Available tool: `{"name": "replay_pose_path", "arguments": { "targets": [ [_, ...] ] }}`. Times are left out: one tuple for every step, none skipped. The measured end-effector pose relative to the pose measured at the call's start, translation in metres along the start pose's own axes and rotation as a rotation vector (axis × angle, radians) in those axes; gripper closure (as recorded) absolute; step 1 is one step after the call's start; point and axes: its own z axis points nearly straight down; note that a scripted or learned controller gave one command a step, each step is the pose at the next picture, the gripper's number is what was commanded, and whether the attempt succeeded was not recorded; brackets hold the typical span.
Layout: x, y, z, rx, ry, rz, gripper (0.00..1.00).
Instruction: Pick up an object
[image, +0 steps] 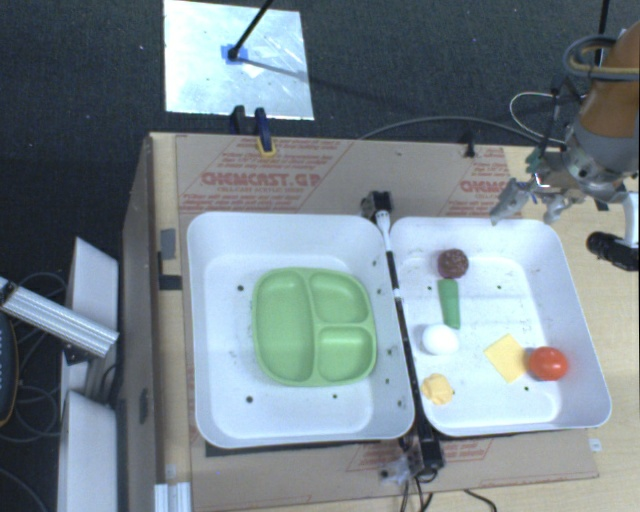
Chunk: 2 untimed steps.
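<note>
The right bin (575, 300) holds several small items. A dark brown ball (453, 263) lies near its back, with a green cylinder (448, 303) just in front of it. Closer to me sit a white egg-like ball (438, 340) and a small yellow piece (436, 388). A yellow block (506, 358) and a red tomato (547, 363) lie at the front right. My gripper (530, 205) hovers over the bin's back right rim, away from all of them. It is open with nothing between its fingers.
The left bin (225, 290) holds a green divided plate (313, 326). A black divider clamp (379, 206) sits where the two bins meet at the back. Cables (430, 125) run across the cardboard behind the bins.
</note>
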Motion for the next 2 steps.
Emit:
{"name": "replay_pose_path", "arguments": {
  "targets": [
    [0.056, -0.001, 0.122, 0.004, 0.002, -0.002, 0.0],
    [0.092, -0.028, 0.138, -0.002, 0.0, -0.002, 0.0]
  ]
}}
